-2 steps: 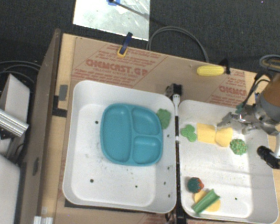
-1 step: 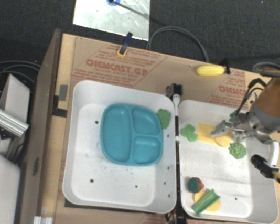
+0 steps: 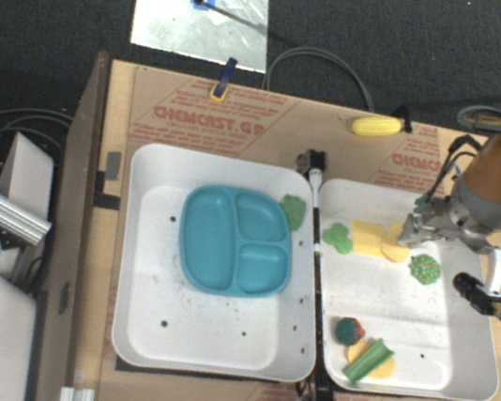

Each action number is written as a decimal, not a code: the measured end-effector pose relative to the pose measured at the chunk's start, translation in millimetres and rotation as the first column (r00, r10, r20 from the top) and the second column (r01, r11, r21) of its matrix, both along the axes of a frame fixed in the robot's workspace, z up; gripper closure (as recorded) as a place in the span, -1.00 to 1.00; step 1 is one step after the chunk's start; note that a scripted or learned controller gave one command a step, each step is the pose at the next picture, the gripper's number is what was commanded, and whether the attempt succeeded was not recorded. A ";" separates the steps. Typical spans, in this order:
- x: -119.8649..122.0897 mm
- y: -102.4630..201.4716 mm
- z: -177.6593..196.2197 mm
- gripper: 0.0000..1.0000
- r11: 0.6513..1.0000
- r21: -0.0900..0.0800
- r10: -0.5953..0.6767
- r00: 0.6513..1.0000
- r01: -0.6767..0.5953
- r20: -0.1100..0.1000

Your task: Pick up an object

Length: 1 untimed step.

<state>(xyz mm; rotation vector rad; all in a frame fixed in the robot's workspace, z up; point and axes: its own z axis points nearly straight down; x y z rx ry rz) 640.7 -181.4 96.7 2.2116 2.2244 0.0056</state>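
My gripper (image 3: 414,227) sits low in the right bin (image 3: 412,374), at about one o'clock of its floor, pressed down over the right end of a yellow block (image 3: 373,238). From this slant I cannot tell how far apart it stands or whether it has hold of anything. Just beside it, toward four o'clock, lies a green broccoli-like piece (image 3: 424,269). A paler green leafy piece (image 3: 338,237) touches the block's left end, near the bin's nine o'clock wall. Down at six o'clock I see a red-and-green round toy (image 3: 349,330) and a green and yellow stick-shaped toy (image 3: 368,360), close together. The left bin (image 3: 140,319) carries a blue divided plate (image 3: 234,241), with another green piece (image 3: 292,211) at the plate's one o'clock rim. A yellow banana-like toy (image 3: 375,125) rests on the tabletop (image 3: 244,122) beyond the bins.
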 end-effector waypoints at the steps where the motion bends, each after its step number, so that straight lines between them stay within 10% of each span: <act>1: -0.2 0.0 -0.6 -1.00 1.000 0.000 0.000 1.000 0.000 -0.001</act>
